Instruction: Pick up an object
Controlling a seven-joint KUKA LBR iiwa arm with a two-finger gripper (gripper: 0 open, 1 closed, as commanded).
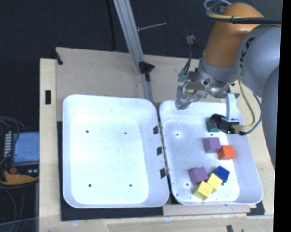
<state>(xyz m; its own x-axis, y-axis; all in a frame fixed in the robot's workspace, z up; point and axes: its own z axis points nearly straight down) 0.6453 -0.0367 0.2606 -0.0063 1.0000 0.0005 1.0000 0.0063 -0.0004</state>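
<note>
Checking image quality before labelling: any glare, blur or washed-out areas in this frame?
Camera view: both white bins are bright, nearly washed out, hiding surface detail; the gripper looks soft and blurred; the coloured blocks read clearly; the surroundings beyond the bench are dark.

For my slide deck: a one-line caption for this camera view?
Gripper at the right bin's far-left corner, away from purple, orange, blue and yellow blocks.

the light is bright and even from above. the two white bins (pixel 110 150) look almost overexposed, with weak shadows along the rims. the floor around the bench (pixel 90 62) is very dark. the picture is a little soft and grainy, small details are blurry.
</note>
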